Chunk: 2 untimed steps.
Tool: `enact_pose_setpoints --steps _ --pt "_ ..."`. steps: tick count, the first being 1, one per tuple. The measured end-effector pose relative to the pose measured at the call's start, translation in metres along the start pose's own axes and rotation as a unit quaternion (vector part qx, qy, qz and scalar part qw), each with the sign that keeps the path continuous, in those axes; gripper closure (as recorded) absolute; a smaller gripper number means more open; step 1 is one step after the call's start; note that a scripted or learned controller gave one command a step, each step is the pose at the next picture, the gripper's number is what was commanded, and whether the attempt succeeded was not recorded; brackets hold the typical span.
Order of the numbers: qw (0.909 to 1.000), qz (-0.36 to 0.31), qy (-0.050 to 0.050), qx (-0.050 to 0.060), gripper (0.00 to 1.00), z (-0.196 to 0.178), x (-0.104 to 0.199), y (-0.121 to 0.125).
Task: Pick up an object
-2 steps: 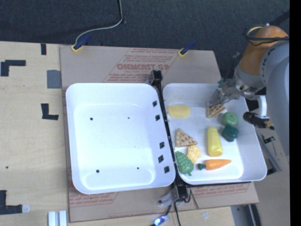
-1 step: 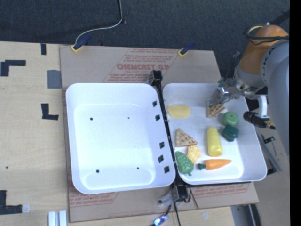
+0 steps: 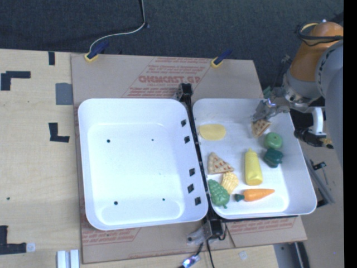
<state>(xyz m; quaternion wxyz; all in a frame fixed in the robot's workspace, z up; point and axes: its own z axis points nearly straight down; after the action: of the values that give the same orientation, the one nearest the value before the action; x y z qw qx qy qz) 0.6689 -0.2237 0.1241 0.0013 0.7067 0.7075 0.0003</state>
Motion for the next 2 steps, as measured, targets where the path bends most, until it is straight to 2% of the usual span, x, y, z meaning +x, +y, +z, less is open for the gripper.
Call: enact_pose_setpoints --steps 2 --pt "1.0 0.0 0.0 0.001 1.0 -0.0178 0.0119 -0.0006"
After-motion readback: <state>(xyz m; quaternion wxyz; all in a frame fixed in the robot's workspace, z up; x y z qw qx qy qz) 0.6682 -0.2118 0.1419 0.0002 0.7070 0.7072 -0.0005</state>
